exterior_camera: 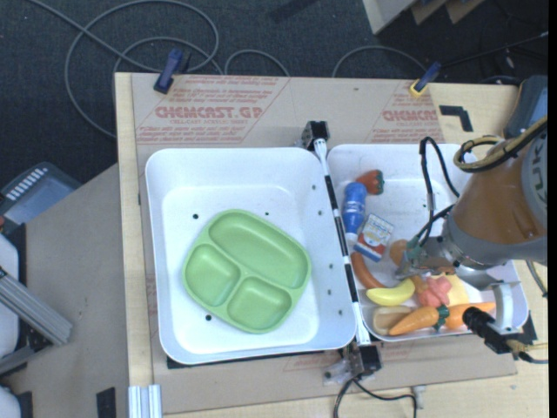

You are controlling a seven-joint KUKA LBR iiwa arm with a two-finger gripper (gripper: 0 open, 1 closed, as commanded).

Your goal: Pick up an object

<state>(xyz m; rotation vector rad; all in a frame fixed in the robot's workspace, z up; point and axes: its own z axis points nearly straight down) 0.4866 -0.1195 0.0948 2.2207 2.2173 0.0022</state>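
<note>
Crowded against the near wall of the right bin (pixel 522 316), a carrot (pixel 416 320) lies just in front of a banana (pixel 391 293), with a pink toy (pixel 432 291) touching both from behind. Along that bin's left edge a blue bottle (pixel 352 207) points toward a strawberry (pixel 372 180) near the far wall, and a small carton (pixel 374 236) sits beside the bottle; the far middle floor is bare white. Reaching in from the right, the arm's gripper (pixel 416 258) hangs low over the toys behind the banana, its state impossible to tell from above. Next door, the left bin (pixel 174 181) holds a green divided plate (pixel 247 270) with free floor on all sides
</note>
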